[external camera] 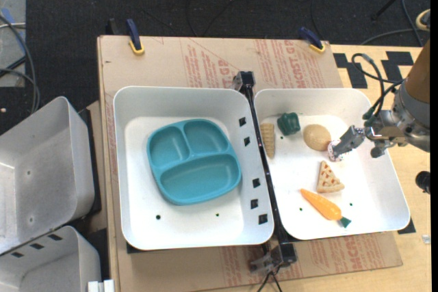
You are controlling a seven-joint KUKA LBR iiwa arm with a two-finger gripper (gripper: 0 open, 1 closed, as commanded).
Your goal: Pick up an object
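The right bin holds several toy foods. A dark green pepper and a tan round piece lie toward its back. A pizza slice lies in the middle, and an orange carrot lies nearer the front. A waffle cone rests against the left wall. My gripper reaches in from the right. Its tip hangs just right of the tan round piece and just above the pizza slice in the image. Nothing shows in its grasp.
The left bin holds a teal divided plate. A black divider runs between the bins. The arm's grey wrist stands over the right bin's far right rim. Grey tubs sit off the bench's left.
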